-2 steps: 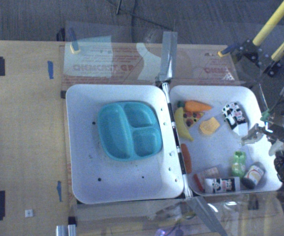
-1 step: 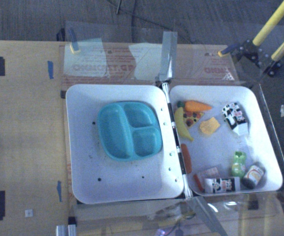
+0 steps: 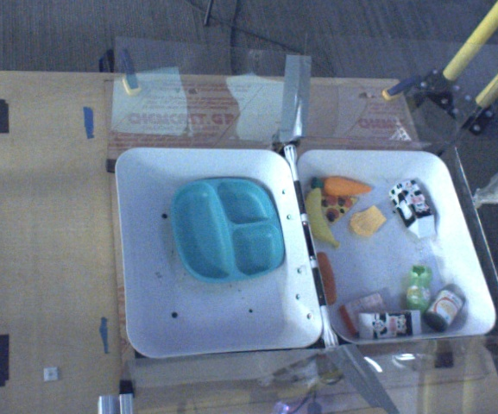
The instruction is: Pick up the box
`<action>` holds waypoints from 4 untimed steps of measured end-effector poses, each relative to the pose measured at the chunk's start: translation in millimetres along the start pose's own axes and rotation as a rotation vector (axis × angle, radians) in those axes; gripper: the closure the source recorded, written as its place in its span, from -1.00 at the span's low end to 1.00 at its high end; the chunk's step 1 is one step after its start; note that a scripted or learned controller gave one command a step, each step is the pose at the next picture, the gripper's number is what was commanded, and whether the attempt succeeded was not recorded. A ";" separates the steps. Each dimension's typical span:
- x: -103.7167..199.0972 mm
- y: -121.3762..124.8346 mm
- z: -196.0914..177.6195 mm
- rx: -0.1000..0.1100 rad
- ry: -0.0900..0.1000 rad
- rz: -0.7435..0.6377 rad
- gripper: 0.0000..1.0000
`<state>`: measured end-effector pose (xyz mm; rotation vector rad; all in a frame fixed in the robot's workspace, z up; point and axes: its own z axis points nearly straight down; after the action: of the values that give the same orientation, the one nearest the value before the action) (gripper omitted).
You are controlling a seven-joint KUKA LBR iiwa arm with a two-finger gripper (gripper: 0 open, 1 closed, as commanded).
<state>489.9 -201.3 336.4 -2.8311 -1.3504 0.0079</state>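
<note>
Lying on its side against the near wall of the right bin (image 3: 466, 222), the box (image 3: 389, 324) is a long white carton with black cow patches, its length running left to right; a pinkish flat packet (image 3: 365, 302) sits just beside it on the far side, touching or nearly touching its left half; a dark-topped can (image 3: 445, 309) with a white and orange label crowds its right end, and a green bottle (image 3: 418, 287) stands just beyond, between can and packet; a red sausage-like stick (image 3: 326, 276) lies along the left wall of that bin, near the box's left end; farther off in the same bin are a banana (image 3: 319, 218), a carrot (image 3: 346, 185), a yellow wedge (image 3: 368, 222) and a second cow-patterned item (image 3: 410, 202), all well apart from the box; the left bin (image 3: 141, 274) bears a teal divided plate (image 3: 229, 228) near its middle; two yellow rods (image 3: 488, 26) slant across the far right corner, beyond the bins; whether the gripper is spread or pressed together cannot be told
</note>
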 end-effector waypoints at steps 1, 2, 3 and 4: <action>0.6 -0.6 -8.7 0.003 -0.003 -0.002 1.00; -18.5 0.8 -97.4 -0.004 0.000 0.001 1.00; -3.7 -11.5 -36.1 -0.001 0.000 0.077 1.00; 44.6 0.8 -51.8 -0.005 0.000 -0.052 1.00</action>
<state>518.9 -167.2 388.1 -2.7987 -1.4251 0.0041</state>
